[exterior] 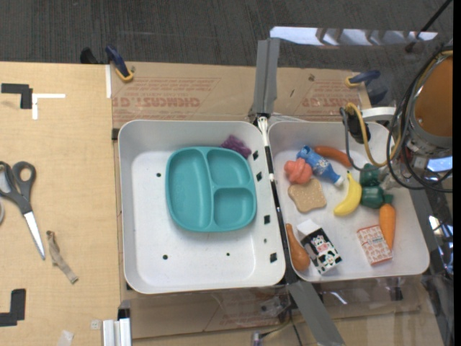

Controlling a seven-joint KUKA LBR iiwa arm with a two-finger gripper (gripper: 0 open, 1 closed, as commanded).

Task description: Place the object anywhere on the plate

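Observation:
A teal plate (212, 189) with three compartments lies in the left bin (144, 265), and nothing rests on it. A small purple toy (236, 145) sits just behind the plate's far rim. The right bin (414, 265) holds the other toys: a banana (348, 197), a bread slice (307, 195), a green toy (372, 186), a carrot (388, 224) and a cow-patterned carton (321, 251). My gripper (395, 176) hangs at the right bin's far right edge, under the orange band (438, 99), close beside the green toy. Cables and the wrist cover it.
Also in the right bin are a blue bottle (322, 164), a red-orange toy (296, 170), a red-and-white packet (374, 244) and an orange stick (296, 247) near the divider. Scissors (23, 197) lie on the bench at the far left. A metal bar (265, 78) rises behind the bins.

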